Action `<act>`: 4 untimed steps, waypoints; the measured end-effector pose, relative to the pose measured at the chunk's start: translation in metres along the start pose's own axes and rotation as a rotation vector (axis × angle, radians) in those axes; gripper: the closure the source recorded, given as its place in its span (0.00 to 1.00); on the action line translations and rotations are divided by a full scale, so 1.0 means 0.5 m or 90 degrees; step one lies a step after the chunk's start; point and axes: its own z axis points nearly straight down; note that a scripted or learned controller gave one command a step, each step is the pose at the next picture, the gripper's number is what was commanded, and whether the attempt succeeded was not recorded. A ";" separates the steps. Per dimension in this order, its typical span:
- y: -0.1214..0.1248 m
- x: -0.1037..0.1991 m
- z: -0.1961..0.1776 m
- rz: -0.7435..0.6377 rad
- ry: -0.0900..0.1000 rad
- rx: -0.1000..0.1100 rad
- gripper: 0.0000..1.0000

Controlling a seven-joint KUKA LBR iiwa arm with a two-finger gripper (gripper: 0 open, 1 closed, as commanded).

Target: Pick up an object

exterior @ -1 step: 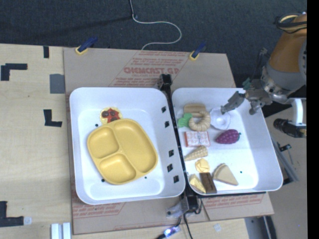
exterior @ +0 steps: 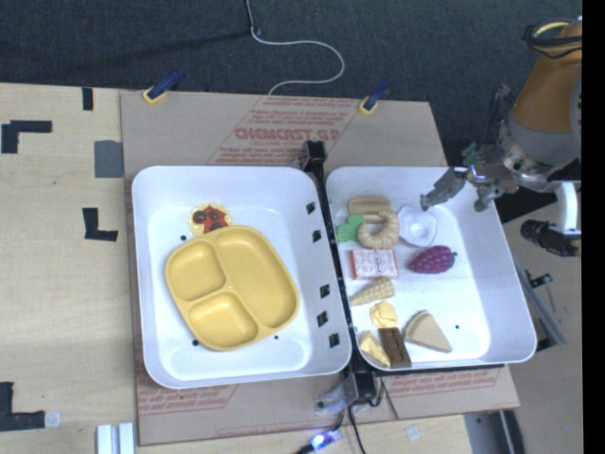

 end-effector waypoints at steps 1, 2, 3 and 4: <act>0.016 0.000 0.117 -0.001 0.000 0.003 0.00; 0.015 -0.016 0.218 0.000 0.000 0.003 0.00; 0.015 -0.014 0.262 -0.001 -0.001 0.000 0.00; 0.015 -0.013 0.240 -0.002 -0.001 0.001 1.00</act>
